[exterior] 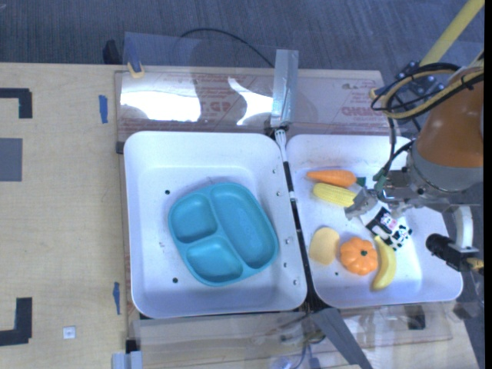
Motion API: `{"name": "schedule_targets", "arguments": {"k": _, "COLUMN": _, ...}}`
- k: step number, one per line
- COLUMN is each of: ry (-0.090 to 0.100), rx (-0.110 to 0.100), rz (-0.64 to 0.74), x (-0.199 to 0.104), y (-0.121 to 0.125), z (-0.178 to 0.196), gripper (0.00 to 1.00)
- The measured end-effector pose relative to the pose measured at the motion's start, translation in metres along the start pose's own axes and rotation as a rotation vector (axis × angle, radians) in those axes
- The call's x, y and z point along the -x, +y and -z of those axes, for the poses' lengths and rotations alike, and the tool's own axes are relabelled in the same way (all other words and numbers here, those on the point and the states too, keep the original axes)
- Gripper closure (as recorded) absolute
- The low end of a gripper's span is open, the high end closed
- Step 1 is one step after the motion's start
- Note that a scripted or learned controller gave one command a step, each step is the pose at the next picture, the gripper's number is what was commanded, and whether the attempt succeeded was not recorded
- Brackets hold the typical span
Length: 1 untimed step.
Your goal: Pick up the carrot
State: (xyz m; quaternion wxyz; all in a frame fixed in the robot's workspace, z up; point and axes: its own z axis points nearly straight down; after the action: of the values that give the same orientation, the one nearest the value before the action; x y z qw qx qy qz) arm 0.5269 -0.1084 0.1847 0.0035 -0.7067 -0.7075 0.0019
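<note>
A pale wooden worktop (61, 206) carries two shallow white bins side by side, with grey carpet beyond its far edge. The left bin (146, 167) holds a blue plate (223, 233) with three compartments, lying a little toward 5 o'clock of the bin's middle.

The right bin (438, 279) holds the toy food. The carrot (332, 177), orange with a green tip pointing toward 3 o'clock, lies on its side near the bin's 11 o'clock corner. Just beside it, at its 6 o'clock, lies a yellow corn cob (335, 194). Farther toward 6 o'clock sit a pale yellow lemon (324, 245) and an orange pumpkin (359, 255), close together, with a banana (384, 264) touching the pumpkin at its 3 o'clock side.

The arm (450, 141) reaches in from 3 o'clock, its orange band above the wrist. The gripper (360, 204) hangs low over the right bin, at about 4 o'clock of the carrot and just beside the corn cob's right end. Whether its jaws are spread or pressed together cannot be told, and nothing is seen between them. The carrot lies apart from the gripper, resting in the bin.
</note>
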Motion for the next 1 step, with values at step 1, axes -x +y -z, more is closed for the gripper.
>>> {"name": "schedule_targets", "arguments": {"k": 1, "ry": -0.004, "rx": 0.007, "rz": 0.142, "x": 0.0181, "y": 0.0845, "z": -0.0042, "gripper": 0.0}}
